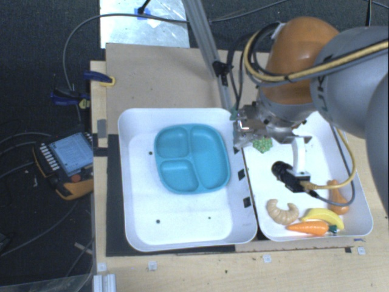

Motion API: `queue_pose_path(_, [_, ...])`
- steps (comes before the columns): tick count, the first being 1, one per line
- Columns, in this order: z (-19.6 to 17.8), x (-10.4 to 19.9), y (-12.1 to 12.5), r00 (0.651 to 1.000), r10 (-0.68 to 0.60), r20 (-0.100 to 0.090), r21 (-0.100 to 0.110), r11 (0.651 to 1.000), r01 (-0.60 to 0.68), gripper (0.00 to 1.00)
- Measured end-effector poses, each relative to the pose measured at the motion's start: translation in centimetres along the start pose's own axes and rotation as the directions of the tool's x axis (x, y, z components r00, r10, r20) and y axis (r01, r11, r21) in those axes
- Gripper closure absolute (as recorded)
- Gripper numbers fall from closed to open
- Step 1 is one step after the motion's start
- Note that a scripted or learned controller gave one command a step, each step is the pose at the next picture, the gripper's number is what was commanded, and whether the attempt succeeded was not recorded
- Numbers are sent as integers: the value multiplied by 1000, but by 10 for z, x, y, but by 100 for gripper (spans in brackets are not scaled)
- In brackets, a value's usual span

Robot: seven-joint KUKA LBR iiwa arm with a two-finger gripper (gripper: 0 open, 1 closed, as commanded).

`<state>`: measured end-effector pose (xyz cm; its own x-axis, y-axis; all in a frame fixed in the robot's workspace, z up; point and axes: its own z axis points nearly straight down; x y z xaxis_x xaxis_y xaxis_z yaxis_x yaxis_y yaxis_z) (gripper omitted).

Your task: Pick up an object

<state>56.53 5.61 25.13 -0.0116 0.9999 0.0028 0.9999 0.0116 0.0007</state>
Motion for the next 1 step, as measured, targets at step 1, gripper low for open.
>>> queue_pose_path(1, [2,53,-7,1000,1,0,0,1000,-1,100])
